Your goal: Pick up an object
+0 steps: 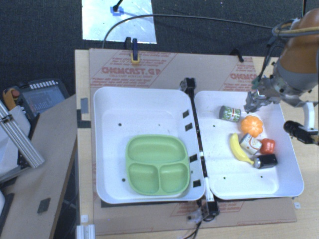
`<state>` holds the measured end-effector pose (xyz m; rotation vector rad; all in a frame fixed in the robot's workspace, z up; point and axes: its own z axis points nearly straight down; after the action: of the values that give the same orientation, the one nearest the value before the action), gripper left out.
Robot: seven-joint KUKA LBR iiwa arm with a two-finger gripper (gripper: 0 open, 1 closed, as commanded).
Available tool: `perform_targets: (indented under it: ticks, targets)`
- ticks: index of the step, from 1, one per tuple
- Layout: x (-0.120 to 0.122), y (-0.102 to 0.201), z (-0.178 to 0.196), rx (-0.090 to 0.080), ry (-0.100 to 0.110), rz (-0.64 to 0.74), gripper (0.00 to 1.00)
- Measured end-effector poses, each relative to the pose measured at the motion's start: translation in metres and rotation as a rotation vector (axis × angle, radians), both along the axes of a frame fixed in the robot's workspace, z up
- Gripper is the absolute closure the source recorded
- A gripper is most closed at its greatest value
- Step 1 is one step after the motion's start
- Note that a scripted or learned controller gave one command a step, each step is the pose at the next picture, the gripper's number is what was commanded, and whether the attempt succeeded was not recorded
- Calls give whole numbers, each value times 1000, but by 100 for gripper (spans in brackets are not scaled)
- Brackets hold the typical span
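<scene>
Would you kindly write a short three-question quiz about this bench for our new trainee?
1. True or false: the green tray lies in the left bin.
2. Which item lies nearest the gripper? A) the banana B) the green can C) the black cylinder
3. Fill in: the orange lies in the ___ bin.

Key: 1 true; 2 B; 3 right. The right bin holds all the small items.
</scene>
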<state>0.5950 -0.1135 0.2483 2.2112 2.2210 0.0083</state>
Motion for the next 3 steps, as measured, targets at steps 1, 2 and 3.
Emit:
perform_targets:
  ticks: [1, 2, 3]
  targets:
    - [2, 0, 52, 0, 1, 0, 100]
    - [-17, 52, 34, 3, 9, 4, 100]
    - [-26, 98, 16, 3, 8, 4, 100]
